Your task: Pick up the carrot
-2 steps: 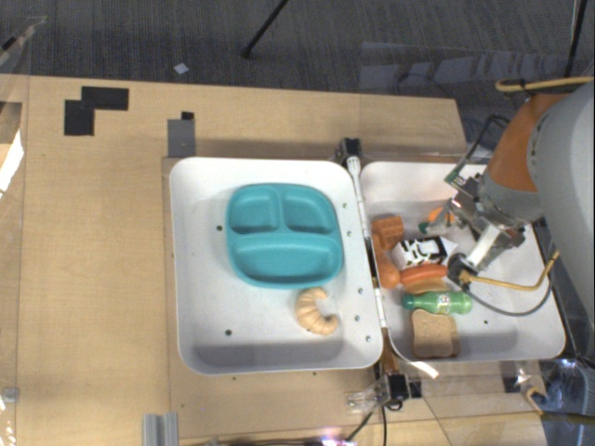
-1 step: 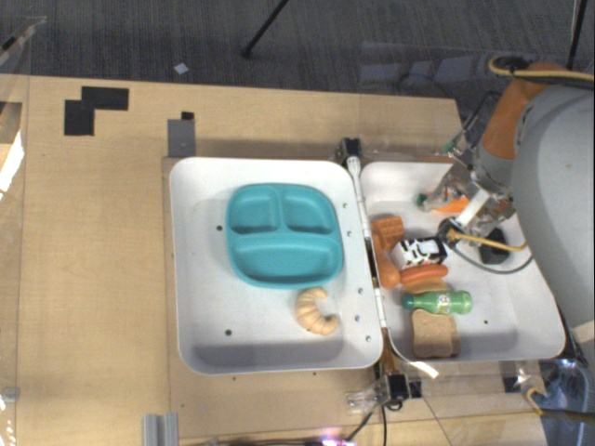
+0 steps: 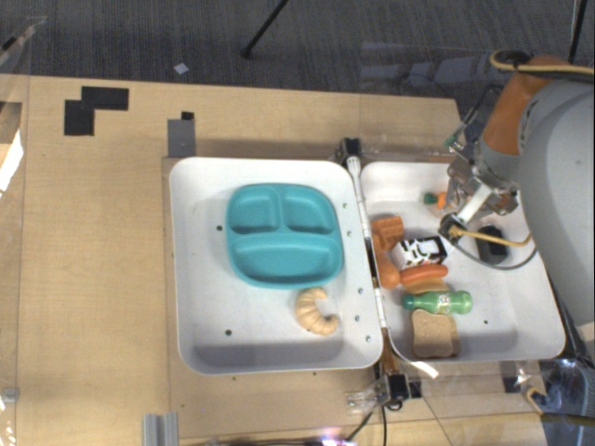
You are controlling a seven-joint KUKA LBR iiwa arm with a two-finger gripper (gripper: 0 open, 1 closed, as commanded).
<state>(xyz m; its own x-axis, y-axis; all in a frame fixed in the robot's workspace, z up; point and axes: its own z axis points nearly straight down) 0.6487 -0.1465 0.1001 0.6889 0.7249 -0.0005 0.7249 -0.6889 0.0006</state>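
The carrot (image 3: 431, 197) shows as a small orange piece with a green tip, at the back of the right bin (image 3: 521, 328). My gripper (image 3: 456, 193) hangs just to the right of it, close to or touching it, and hides most of the carrot. I see nothing clearly held between the fingers.
In front of the carrot in the right bin lie an orange block (image 3: 388, 229), a black-and-white toy (image 3: 418, 249), a red-orange sausage (image 3: 423, 274), a green bottle (image 3: 437, 301) and a brown bread slice (image 3: 433, 334). The left bin (image 3: 200, 333) holds a teal divided plate (image 3: 284, 233) and a croissant (image 3: 316, 310).
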